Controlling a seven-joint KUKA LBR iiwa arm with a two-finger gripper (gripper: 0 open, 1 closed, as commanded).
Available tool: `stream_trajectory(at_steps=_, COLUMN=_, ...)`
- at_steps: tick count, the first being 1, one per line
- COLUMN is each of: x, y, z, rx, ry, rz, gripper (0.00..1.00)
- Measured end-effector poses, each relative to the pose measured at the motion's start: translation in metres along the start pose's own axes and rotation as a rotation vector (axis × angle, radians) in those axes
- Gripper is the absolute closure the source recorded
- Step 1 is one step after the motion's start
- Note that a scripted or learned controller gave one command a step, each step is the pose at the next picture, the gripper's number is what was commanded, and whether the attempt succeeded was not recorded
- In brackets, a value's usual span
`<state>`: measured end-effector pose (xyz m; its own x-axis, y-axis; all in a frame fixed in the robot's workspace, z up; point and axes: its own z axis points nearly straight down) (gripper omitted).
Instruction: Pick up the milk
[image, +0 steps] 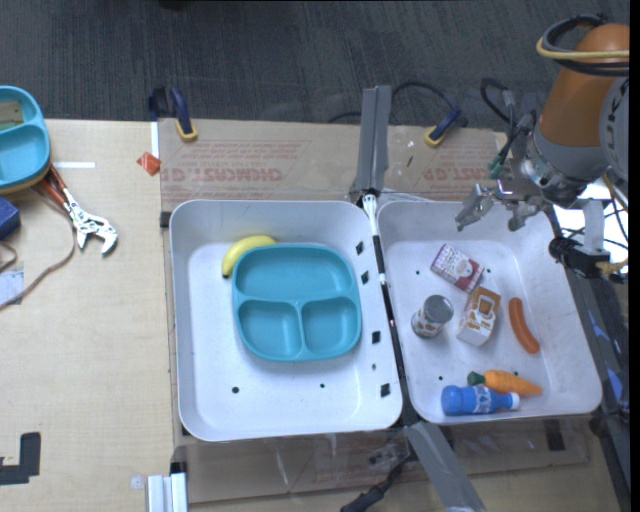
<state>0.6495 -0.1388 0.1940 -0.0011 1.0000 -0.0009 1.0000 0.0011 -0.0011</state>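
Observation:
Two small cartons lie in the right bin (570, 400). A white and orange one (479, 316) sits near the middle, and I take it for the milk, though its print is too small to read. A red and white one (457, 266) lies just behind it. My gripper (495, 213) hangs open over the bin's far rim, up and to the right of both cartons and well apart from them. Nothing is between its fingers (470, 212).
Around the cartons are a tin can (432, 316), a red sausage (523, 325), a carrot (510, 382) and a blue bottle (480, 400). The left bin (200, 400) holds a teal divided plate (297, 300) and a banana (245, 249). A wrench (85, 225) lies on the bench.

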Motion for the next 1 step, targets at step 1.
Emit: stream_trajectory(at_steps=1, x=-0.0094, y=-0.0902, z=0.1028, rx=0.001, ry=0.001, rz=-0.03, gripper=0.0)
